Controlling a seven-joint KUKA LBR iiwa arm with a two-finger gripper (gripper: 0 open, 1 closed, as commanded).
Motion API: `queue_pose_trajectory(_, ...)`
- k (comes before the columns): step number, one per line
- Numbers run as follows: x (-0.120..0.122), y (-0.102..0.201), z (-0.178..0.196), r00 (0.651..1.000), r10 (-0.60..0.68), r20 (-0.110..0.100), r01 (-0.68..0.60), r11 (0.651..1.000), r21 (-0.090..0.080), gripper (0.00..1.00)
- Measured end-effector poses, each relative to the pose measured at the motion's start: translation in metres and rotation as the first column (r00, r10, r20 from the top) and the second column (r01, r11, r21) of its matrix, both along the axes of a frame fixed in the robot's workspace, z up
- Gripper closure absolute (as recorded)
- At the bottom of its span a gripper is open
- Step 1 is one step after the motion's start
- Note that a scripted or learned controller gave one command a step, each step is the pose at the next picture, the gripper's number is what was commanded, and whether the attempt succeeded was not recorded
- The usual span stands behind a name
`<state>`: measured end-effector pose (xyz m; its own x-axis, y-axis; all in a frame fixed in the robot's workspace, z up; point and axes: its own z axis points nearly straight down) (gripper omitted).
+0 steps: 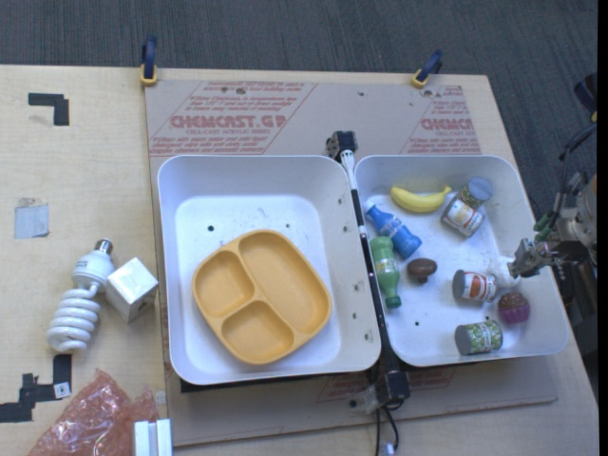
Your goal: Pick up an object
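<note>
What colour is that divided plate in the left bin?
The three-compartment plastic plate is yellow-orange, seen clearly in the overhead camera view.

arm cut off at right edge, claw (525, 257) fingers too small to tell

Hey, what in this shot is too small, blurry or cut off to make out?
- Claw, camera view: small and blurred at the right bin's edge; what it grips is unclear.
- Can labels: print too small to read.
- Red mesh bag: cut off by the bottom edge.

Hand (528, 256) low at the camera view's right.
</note>
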<state>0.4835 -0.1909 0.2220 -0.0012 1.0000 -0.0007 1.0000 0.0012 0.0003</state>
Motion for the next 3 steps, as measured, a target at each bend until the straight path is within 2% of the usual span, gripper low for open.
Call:
queue_pose_trajectory(1, 0.042, 0.016, -0.099, 1.000, -0.001, 0.002, 0.001, 1.000, 0.000, 0.00)
queue_pose_trajectory(2, 0.122, 0.041, -0.110, 1.000, 0.001, 0.001, -0.001, 1.000, 0.000, 0.00)
queue_pose_trajectory(3, 0.176, 0.058, -0.082, 1.000, 0.002, 0.001, -0.002, 1.000, -0.001, 0.00)
